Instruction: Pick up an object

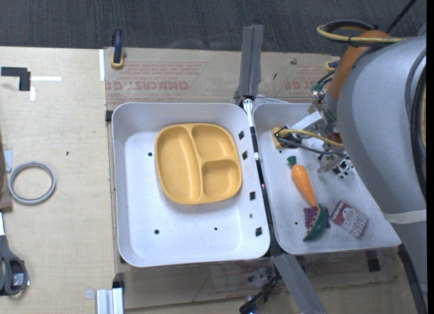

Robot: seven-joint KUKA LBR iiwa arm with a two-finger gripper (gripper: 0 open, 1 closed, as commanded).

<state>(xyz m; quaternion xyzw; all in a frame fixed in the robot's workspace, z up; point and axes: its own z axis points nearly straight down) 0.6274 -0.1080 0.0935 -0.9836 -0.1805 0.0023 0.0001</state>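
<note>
I see the gripper [324, 144] low over the right bin [380, 238], near the carrot [302, 182]; I cannot tell its state. A yellow plate [199, 163] sits in the left bin [135, 231].

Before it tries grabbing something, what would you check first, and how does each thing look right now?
1. Something to grab in the right bin: ok; a carrot, a purple and green toy and a small packet lie there.
2. Carrot free of its neighbours: ok, it lies apart.
3. Purple toy and packet apart: not ok, they lie very close.
4. Claw position: cannot tell, the grey arm covers it.
5. Left bin: holds a yellow divided plate, a poor pick.
</note>
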